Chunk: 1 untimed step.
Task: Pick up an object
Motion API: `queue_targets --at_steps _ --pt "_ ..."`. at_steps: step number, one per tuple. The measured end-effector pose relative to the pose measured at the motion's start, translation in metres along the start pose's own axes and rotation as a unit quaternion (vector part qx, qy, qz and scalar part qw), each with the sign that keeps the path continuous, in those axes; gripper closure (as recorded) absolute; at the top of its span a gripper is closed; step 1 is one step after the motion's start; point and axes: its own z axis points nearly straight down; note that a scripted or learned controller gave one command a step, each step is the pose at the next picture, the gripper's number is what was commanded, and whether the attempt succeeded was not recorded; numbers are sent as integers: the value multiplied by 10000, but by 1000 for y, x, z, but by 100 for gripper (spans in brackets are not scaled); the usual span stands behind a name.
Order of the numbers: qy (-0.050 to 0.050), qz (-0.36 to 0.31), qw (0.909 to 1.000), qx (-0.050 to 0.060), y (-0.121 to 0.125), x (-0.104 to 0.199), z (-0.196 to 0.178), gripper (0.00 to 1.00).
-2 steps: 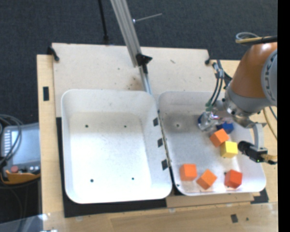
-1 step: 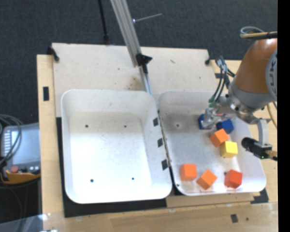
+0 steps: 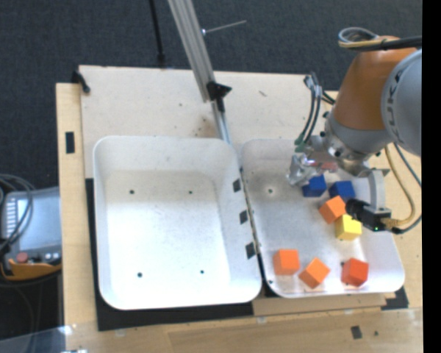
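Blue cube [image 3: 314, 186] is sitting in the right bin [image 3: 279, 204], touching the gripper [image 3: 301, 171] I am lowering beside it; its grip I cannot tell; other cubes are lying nearer the front.

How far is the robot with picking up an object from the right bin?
Done: the arm has reached into the right bin, and the gripper is low beside a blue cube. In hand: nothing visibly held. Left: grasping and lifting. The orange cubes, the red cube and the yellow cube lie on the bin floor.
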Motion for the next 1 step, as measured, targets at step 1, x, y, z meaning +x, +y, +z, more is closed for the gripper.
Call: queue_targets --at_steps 1 --pt "0 -12 10000 6 9 48 7 100"
